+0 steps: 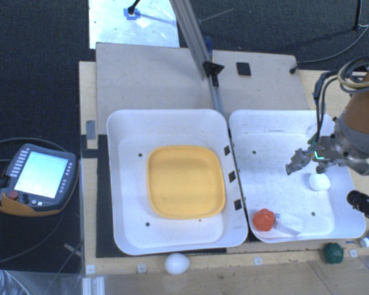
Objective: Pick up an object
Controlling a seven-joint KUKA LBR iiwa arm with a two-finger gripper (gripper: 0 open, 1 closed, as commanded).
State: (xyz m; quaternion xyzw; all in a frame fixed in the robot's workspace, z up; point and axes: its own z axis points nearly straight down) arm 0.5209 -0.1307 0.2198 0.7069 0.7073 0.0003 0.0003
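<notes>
Teach pendant (34, 178): grey-and-orange handheld unit with a pale lit screen, lying on dark carpet left of the bench, cable attached.

Left bin (120, 183): shallow white plastic tray with rounded corners. It holds a yellow plate (186, 180), squarish with soft corners and a matte surface, lying flat near the centre.

White egg-shaped object (177, 263): smooth, resting on the bench just below the left bin's front edge.

Right bin (264, 140): same white plastic form, just beside the left bin. Near its front edge lies an orange ball (264, 220), touching a clear wrapped item (287, 224).

White ball (319, 181): small, smooth and round, on the right bin's floor toward its right side.

Gripper (300, 162): dark metal, just above and left of the white ball; finger position cannot be made out.

Green ball (333, 252): dark, on the bench outside the right bin's front right corner.
</notes>
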